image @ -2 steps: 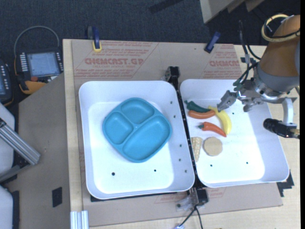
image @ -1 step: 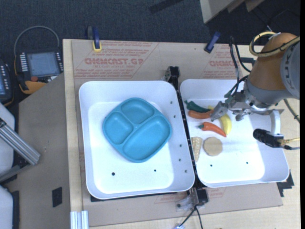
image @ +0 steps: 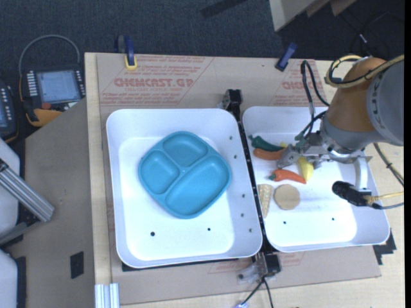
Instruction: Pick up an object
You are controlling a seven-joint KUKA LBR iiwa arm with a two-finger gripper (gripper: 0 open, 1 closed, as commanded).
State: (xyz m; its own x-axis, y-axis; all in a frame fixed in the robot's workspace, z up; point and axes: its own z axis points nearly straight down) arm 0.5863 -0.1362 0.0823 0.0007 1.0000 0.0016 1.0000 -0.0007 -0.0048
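My gripper (image: pixel 302 157) hangs low over the middle of the right bin (image: pixel 321 233), amid a cluster of toy foods. A yellow piece (image: pixel 306 171) lies directly under it, and whether they touch I cannot tell. An orange carrot-like piece (image: pixel 287 175) lies just left of the yellow one. Further left are a second orange piece (image: pixel 267 153) and a dark green piece (image: pixel 261 141). A tan round piece (image: pixel 287 196) and a pale cone (image: pixel 265 199) lie nearer the bin's front.
The left bin (image: pixel 128 236) holds a blue divided plate (image: pixel 185 173) at its middle. A raised rim (image: pixel 249 172) separates the two bins. The arm comes in from the right over the right bin's back edge.
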